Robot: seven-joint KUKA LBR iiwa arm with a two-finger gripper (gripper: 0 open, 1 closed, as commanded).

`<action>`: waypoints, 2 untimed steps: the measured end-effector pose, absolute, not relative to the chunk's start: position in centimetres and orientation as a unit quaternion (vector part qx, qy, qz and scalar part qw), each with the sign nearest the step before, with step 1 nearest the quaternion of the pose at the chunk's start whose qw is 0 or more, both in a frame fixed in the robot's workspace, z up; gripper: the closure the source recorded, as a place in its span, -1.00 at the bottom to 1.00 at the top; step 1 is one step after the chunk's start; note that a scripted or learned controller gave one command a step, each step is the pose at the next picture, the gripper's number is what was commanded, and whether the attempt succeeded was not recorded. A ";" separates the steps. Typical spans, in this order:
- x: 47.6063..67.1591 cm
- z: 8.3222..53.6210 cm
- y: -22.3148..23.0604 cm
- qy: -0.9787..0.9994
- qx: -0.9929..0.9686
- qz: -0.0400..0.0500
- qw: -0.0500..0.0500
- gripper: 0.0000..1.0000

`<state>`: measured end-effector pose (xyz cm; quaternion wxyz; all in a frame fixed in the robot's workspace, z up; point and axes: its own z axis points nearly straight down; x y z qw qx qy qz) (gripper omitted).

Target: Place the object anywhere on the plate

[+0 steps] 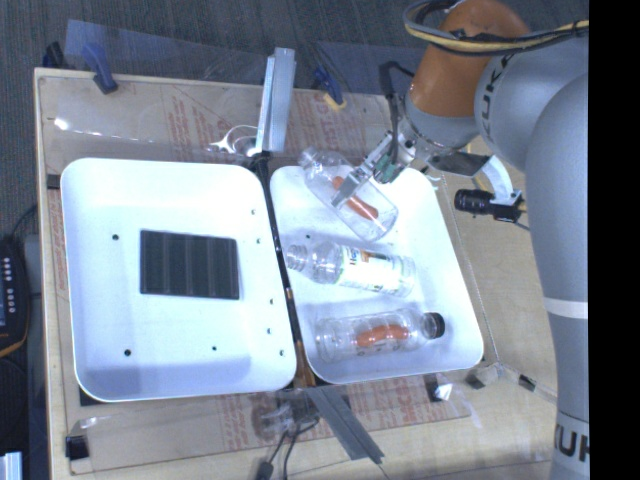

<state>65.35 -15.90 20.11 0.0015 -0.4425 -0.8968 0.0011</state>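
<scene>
A dark grey ribbed plate [190,263] lies flat in the middle of the left bin [90,198]. Three clear plastic bottles lie in the right bin [455,298]. The top bottle [325,173] is tilted at the bin's far end, with an orange label. The middle bottle [350,266] lies across the bin. The bottom bottle [375,333] has a black cap and an orange label. My gripper [358,190] reaches down from the right onto the top bottle and covers part of it. I cannot see whether it grips the bottle.
A grey metal bar [275,98] stands at the far end between the two bins. Blue clamps [100,76] hold the bench sheet at the back. The arm's orange band [450,63] and grey body hang over the right bin's far right corner.
</scene>
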 end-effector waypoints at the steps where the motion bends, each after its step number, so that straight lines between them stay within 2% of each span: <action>1: 64.4 18.8 -7.1 -0.858 -0.513 0.002 0.003 1.00; 2: 64.5 20.0 -1.8 -0.859 -0.513 0.002 0.002 1.00</action>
